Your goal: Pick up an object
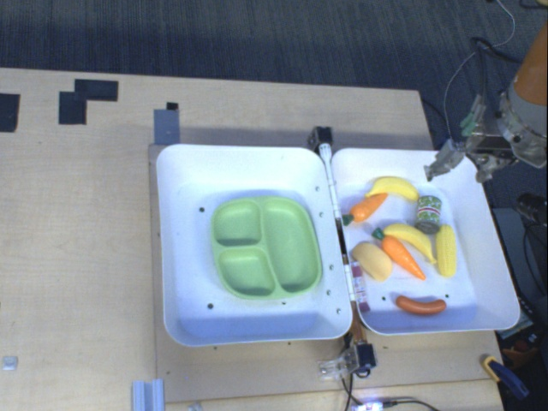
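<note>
Camera view, single overhead slant. The arm [531, 84] is reaching in from the right, its orange band showing at the frame edge. The end effector [462, 163] is hanging over the upper right corner of the right bin [492, 311], with two grey fingers [444, 159] spread apart and nothing sitting between them. It is touching none of the toys; the closest one, a yellow banana [393, 187], is lying just below and to the left of the left finger, apart from it.

The right bin is holding all the pick candidates. A small carrot [368, 207] is lying under the banana, angled toward the divider between the bins. A green-labelled can [428, 213] is standing near the bin's middle right. Below it a second banana [411, 238] is lying beside a corn cob [445, 249], which is pointing up and down along the right side. A larger carrot [402, 257] is slanting across under the second banana, touching a pale potato [372, 260] on its left. A reddish sausage [420, 305] is lying alone near the bin's front wall.

The left bin [184, 229] is carrying a green divided plate [266, 247] with three compartments, sitting flat in the middle. Both bins are resting side by side on the pale wooden tabletop [77, 255].
</note>
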### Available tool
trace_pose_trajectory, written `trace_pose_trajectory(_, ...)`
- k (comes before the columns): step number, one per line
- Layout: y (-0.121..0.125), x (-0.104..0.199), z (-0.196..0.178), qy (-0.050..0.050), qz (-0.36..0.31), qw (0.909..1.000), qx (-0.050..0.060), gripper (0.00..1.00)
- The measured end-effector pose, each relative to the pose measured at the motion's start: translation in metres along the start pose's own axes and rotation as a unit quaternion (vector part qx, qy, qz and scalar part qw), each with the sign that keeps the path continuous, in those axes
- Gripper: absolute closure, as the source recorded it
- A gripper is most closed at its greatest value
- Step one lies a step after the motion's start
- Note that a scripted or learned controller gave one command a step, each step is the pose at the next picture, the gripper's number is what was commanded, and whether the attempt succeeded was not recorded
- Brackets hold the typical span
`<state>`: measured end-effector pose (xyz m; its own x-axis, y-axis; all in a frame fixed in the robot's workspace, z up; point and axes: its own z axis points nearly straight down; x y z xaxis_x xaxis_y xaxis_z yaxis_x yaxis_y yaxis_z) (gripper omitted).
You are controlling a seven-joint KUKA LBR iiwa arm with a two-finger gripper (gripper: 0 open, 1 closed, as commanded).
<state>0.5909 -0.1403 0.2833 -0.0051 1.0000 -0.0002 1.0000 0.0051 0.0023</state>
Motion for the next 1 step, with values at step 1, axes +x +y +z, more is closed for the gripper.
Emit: trace_pose_trajectory(1, 0.0509, -0.0445, 0.1736, 0.001, 0.001, 1.0000, 0.002, 0.00)
